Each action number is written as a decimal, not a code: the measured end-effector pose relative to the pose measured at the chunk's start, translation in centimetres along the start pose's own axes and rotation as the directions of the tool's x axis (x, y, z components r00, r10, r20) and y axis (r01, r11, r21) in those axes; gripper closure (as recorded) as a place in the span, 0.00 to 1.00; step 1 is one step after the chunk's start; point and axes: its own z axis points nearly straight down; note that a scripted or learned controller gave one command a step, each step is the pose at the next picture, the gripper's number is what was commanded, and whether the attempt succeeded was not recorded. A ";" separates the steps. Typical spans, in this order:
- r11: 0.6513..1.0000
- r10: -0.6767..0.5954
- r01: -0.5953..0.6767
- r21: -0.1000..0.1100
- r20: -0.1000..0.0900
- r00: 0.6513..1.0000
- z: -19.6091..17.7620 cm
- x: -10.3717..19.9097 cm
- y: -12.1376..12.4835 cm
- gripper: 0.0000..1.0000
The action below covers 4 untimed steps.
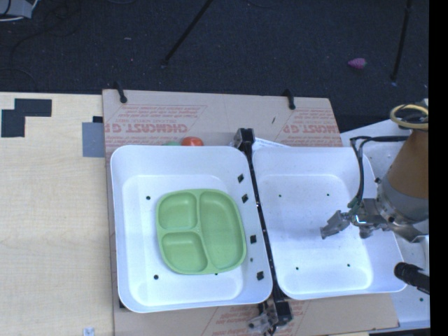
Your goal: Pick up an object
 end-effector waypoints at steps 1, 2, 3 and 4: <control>1.000 0.000 0.000 0.000 -0.001 1.000 4.6 0.8 0.1 0.00; 1.000 0.001 -0.001 -0.007 0.002 1.000 9.6 0.9 0.2 0.00; 1.000 0.006 -0.006 -0.009 0.003 1.000 8.4 0.8 0.2 1.00; 1.000 0.003 -0.003 -0.008 0.003 1.000 4.1 0.4 0.2 1.00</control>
